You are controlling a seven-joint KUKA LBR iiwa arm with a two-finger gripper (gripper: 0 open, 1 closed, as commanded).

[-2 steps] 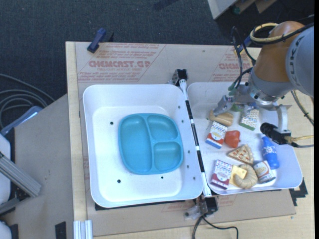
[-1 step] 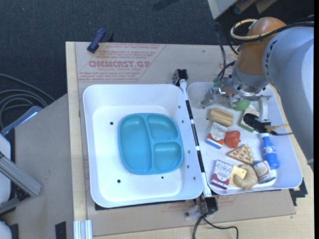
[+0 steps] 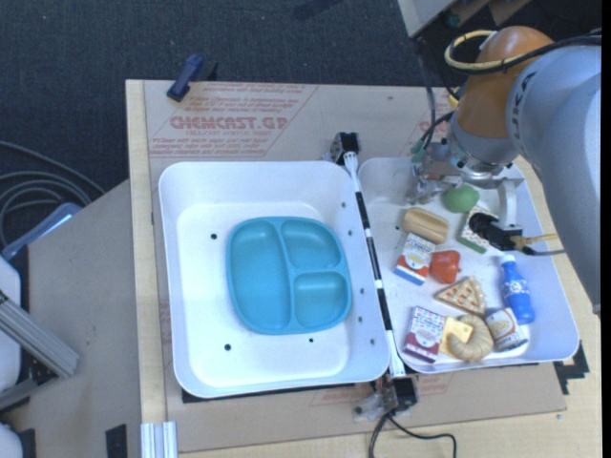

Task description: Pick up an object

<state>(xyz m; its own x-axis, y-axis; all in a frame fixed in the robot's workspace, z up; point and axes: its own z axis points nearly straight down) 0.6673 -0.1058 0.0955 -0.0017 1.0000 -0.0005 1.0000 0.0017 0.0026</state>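
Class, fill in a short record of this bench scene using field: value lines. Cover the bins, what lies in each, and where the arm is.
left bin: holds a blue divided plate
right bin: holds a heap of toy food
items near arm: green ball, tan bread roll
items in middle: red tomato, small carton, cracker wedge
items at near end: blue bottle, bagel
arm: gripper low over the far end of the right bin, beside the green ball
held object: none seen
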